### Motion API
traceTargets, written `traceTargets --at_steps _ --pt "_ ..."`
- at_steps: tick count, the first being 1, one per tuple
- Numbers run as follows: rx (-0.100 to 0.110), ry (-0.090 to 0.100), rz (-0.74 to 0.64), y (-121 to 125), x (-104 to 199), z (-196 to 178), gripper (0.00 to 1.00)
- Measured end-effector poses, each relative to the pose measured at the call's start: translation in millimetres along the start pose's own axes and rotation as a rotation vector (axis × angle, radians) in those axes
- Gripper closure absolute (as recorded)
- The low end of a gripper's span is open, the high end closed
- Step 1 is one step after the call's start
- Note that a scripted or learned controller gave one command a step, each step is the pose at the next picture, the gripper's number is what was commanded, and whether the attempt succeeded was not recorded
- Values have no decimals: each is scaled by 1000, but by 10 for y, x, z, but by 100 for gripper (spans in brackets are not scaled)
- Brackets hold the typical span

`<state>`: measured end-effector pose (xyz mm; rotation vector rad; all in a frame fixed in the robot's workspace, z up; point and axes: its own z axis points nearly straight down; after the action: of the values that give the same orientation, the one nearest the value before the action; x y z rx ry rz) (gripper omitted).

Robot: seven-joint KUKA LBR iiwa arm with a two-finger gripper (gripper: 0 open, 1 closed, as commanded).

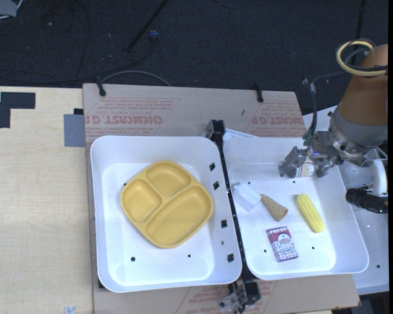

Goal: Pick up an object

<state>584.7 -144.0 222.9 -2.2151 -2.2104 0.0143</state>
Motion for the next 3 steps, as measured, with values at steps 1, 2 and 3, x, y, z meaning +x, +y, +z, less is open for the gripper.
traceTargets --at_steps 1,2,3 --pt "-12 -2 -2 23 1 -79 0" --pt "-7 0 -1 6 77 390 0" --pt "-7 0 -1 -19 75 1030 0"
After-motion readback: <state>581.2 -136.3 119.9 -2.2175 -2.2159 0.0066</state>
